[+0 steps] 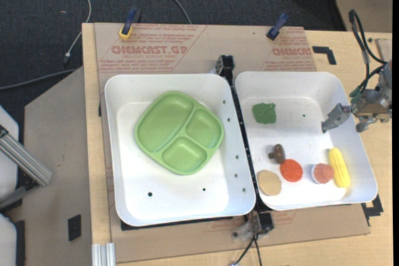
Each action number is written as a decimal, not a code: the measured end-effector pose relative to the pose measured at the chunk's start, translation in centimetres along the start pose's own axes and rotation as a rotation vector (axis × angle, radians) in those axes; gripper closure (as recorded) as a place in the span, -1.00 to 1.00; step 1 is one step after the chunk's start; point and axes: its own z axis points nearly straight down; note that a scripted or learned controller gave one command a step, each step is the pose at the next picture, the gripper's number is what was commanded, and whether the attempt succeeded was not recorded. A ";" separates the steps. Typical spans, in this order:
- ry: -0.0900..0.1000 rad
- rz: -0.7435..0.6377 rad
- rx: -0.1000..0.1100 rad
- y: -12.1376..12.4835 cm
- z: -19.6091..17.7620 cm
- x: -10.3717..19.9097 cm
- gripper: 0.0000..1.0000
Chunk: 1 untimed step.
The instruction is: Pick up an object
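Note:
The right bin (299, 87) holds several toy foods: a green leafy lump (264, 113), a small brown piece (277, 151), a red-orange tomato (291, 171), a tan disc (270, 182), a pinkish round piece (322, 173) and a yellow corn cob (339, 167). My gripper (346, 121) hangs over the bin's right rim, up and right of the corn. It is open, with nothing between its fingers.
A green divided plate (179, 132) lies in the left bin (124, 196). Blue clamps (129, 22) (277, 26) pin the cardboard at the back. Cables (365, 50) hang at the right by the arm.

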 end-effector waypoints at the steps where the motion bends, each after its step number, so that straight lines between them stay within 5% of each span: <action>1: -0.003 -0.004 -0.013 0.3 -0.7 0.1 -1.00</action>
